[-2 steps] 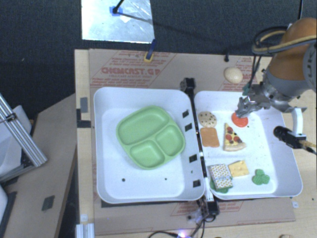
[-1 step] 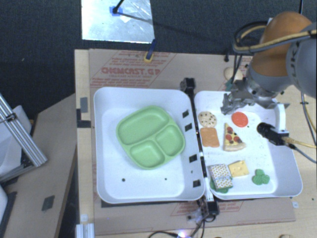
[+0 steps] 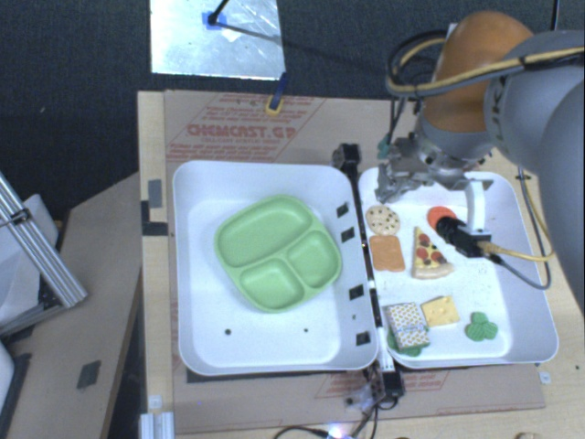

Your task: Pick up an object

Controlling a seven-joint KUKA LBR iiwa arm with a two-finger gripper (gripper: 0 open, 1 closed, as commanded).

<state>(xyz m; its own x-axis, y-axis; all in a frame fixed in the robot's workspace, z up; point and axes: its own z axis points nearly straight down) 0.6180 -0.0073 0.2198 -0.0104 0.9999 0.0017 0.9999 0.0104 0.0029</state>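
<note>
Right bin [image 3: 530,245] (white): one cookie [image 3: 383,219], one pizza slice [image 3: 429,255].

The gripper [image 3: 395,183] hangs over the right bin [image 3: 526,245], just above a cookie [image 3: 383,219]. Nearby lie a toast slice [image 3: 388,253], pizza slice [image 3: 429,254], cheese [image 3: 441,311] and broccoli [image 3: 481,327]. The left bin [image 3: 196,245] holds a green divided plate [image 3: 277,251].

A round chocolate-chip cookie [image 3: 383,219] lies flat near the right bin's [image 3: 535,323] far-left corner.
</note>
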